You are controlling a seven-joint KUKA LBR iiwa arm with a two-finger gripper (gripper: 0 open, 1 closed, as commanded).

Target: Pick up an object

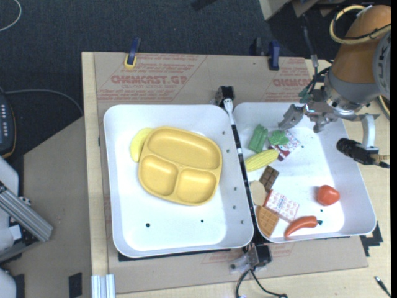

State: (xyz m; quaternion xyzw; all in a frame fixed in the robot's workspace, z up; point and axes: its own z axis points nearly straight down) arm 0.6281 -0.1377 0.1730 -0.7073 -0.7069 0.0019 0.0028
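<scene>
Where the desk (99, 166) lay nearest the onlooker, the two white bins sat side by side on it. In the right bin (353, 185), closest to the front rim, a red pepper (301, 225) lay beside a waffle-patterned biscuit (267, 220). Just behind them rested a red-and-white packet (282, 205) and, toward the right wall, a red tomato (327, 195). A brown chocolate piece (268, 177) sat behind the packet, with a yellow corn cob (260, 159) beyond it near the dividing rims. A green item (258, 138) lay farther back still. The left bin (118, 166) held a yellow compartment tray (178, 164), overlapping a yellow piece (139, 143) at its left edge. At the far end of the right bin, the gripper (306, 118) hung with its two fingers spread apart and nothing between them, above bare bin floor, right of the green item.
</scene>
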